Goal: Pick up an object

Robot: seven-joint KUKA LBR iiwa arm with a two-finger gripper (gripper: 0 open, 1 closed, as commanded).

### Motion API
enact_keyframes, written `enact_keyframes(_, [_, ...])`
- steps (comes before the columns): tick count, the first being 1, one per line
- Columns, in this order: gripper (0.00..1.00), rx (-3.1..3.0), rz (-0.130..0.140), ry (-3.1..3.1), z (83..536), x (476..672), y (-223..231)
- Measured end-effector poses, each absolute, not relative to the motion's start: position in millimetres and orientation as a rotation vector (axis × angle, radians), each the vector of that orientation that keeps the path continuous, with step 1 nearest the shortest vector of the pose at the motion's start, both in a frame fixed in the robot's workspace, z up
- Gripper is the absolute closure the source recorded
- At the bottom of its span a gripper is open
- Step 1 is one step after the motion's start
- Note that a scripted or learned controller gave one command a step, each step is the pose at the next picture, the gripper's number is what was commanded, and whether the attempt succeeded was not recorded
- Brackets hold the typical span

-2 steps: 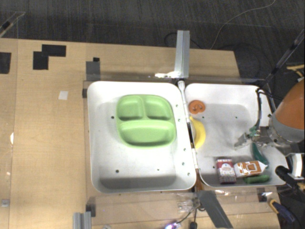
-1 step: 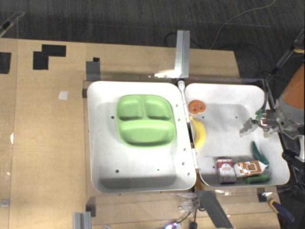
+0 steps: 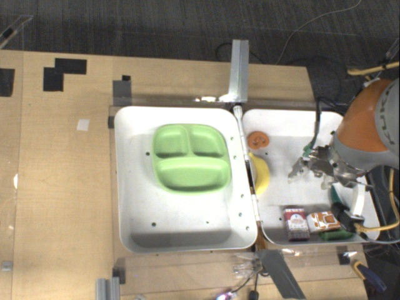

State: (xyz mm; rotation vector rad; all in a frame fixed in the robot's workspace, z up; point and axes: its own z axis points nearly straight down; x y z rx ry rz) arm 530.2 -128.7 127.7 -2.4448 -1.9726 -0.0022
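Along the near wall of the right white bin [image 3: 325, 119], two small printed cartons are lying side by side, a dark red one [image 3: 295, 223] and an orange-and-white one [image 3: 325, 220], their writing too small to read. Beyond them, the gripper [image 3: 307, 162] is hovering over bare floor with fingers parted, gripping nothing; a yellow banana [image 3: 260, 175] and a round orange disc [image 3: 257, 140] are sitting by the divider, a green sectioned plastic tray [image 3: 190, 157] filling the left bin [image 3: 134, 186].

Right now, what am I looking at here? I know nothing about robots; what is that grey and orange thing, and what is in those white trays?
One camera looks down at a slant on a wooden bench with two shallow white bins. The grey and orange thing is a robot arm reaching in from the right; its gripper hangs over the right bin. I see nothing held in it. The left bin holds a green divided plate. The right bin holds a yellow banana, a small orange disc and two small boxes.
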Motion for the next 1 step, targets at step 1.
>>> enact_keyframes(1, [0.0, -2.32, -0.004, -2.125, 177.2, 508.9, -191.1])
